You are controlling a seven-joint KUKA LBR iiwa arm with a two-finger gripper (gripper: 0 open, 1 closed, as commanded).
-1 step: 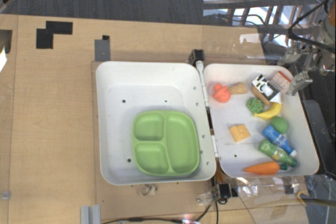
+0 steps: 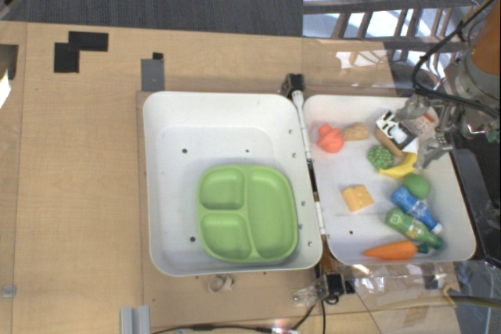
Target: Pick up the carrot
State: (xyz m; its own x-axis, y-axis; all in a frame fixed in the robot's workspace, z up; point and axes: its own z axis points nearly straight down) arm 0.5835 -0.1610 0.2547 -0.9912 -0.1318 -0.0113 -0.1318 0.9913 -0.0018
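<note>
1. Camera view puts the carrot nearest the lens, lying flat at the front edge of the right bin, its long axis roughly along that front wall, thick end toward the right, pointed tip toward the left.
2. Just behind it and touching or nearly so at its right end lies a green bottle, with a blue bottle beside that; both crowd the carrot's thick end, so I judge the tip side the freer approach.
3. Farther in sit a yellow cheese wedge, a green round fruit and a banana.
4. My tool hangs over the far right of this bin, above the banana; I cannot tell whether its fingers are spread or pressed together, and nothing shows between them.
5. The carrot therefore lies toward the camera and slightly left of my tool, well apart, with the bottles between.
6. The left bin holds a green divided plate.
</note>
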